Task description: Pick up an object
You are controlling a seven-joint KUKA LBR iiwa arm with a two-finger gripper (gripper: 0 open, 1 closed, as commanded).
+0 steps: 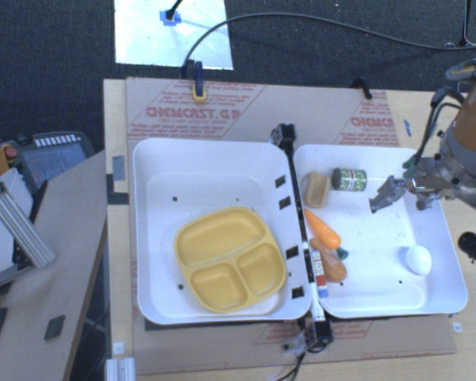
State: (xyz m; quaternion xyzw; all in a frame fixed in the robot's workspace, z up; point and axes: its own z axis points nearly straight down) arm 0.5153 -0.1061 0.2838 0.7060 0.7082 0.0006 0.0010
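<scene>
Right bin [440,292]: five loose items, all candidates for pickup. A white egg [417,259] lies toward the near right corner, apart from the rest. A small jar [349,180] with a green label and dark lid lies on its side near the far wall; its label text is too small to read. Touching the jar's left end is a tan sponge-like block [316,190]. Along the left wall lie an orange carrot [323,229], slanted, and just below it a brown oblong item [331,266], with a small teal piece [343,253] between them.

Gripper [404,194]: positioned over the right bin's far half, right of the jar and above the egg. The fingers are spread apart with nothing between them. The arm enters from the right.

Left bin [155,213]: holds one yellow three-compartment tray [230,258], set toward the near side.

Between the bins runs a dark divider strip [299,236] with black clips.

Both bins rest on a cardboard sheet [246,105] printed in red; "CHEMCAST GP" is legible behind the left bin, with a partial repeat behind the right. A yellow clamp [198,86] grips the sheet's far edge.
</scene>
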